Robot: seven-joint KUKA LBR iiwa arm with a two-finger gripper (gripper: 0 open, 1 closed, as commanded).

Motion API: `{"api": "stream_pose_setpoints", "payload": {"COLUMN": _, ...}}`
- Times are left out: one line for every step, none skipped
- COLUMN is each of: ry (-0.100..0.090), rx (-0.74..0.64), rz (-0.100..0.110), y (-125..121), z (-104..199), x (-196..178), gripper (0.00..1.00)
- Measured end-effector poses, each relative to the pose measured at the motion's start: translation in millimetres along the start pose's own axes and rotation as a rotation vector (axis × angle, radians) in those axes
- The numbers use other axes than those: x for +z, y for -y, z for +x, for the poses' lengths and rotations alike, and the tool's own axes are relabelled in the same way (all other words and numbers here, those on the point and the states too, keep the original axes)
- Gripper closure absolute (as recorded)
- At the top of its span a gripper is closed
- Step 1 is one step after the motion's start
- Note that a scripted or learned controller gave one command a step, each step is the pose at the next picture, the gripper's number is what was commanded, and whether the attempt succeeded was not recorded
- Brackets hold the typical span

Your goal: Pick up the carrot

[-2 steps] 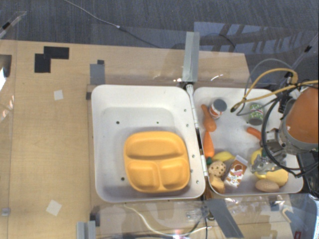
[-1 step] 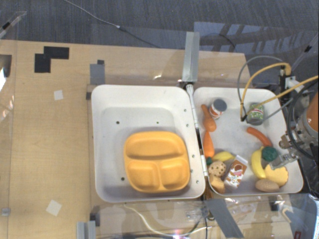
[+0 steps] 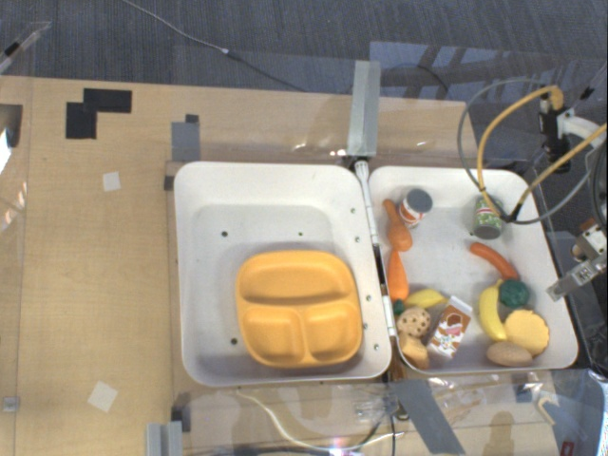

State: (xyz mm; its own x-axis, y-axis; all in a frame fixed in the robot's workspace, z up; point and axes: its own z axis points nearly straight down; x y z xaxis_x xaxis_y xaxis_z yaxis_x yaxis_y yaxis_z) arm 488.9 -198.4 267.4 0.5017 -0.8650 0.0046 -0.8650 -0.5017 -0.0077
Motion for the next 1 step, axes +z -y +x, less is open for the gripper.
{"api": "stream_pose_setpoints", "payload": {"ry": -0.002, "rx": 0.034, "rz": -0.003, "y": 17.5, "z": -30.4, "x": 178.5, "gripper": 1.00}}
